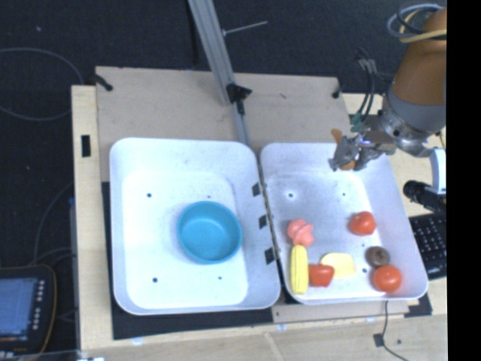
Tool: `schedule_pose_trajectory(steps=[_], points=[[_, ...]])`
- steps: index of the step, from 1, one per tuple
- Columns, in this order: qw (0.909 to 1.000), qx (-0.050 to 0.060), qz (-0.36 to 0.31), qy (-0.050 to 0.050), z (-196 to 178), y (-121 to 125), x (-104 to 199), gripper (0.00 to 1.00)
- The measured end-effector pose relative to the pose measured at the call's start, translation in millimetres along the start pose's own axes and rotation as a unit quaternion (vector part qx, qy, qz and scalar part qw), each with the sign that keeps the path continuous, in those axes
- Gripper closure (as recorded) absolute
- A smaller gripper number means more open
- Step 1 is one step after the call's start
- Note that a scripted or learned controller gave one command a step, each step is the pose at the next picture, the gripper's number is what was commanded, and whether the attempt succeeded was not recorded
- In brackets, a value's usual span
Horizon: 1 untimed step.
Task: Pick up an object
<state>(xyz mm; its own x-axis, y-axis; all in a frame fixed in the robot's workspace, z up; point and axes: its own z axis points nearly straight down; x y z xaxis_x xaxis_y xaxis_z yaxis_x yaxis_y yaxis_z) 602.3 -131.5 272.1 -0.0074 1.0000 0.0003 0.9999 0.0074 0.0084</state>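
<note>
Gripper (347, 156) hangs over right bin's (323, 164) far edge, finger state unclear; toys crowd near edge, so a descent likely grabs nothing.

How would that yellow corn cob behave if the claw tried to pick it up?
The corn cob looks like rigid toy plastic, so probably light and stiff. Its rounded, elongated shape might roll sideways if nudged. It lies against the bin wall, which may crowd the gripper.

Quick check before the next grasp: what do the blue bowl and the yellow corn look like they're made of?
The blue bowl looks like moulded plastic: a uniform colour, a smooth rim and a soft sheen. The yellow corn seems to be toy plastic or rubber, evenly coloured and matte; the view is too coarse to tell which.
</note>
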Motion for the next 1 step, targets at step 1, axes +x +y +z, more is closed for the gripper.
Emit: schedule_pose_trajectory(steps=[1], points=[[1.0000,0.002,-0.002,0.000,-21.6,1.1,-0.8,1.00]])
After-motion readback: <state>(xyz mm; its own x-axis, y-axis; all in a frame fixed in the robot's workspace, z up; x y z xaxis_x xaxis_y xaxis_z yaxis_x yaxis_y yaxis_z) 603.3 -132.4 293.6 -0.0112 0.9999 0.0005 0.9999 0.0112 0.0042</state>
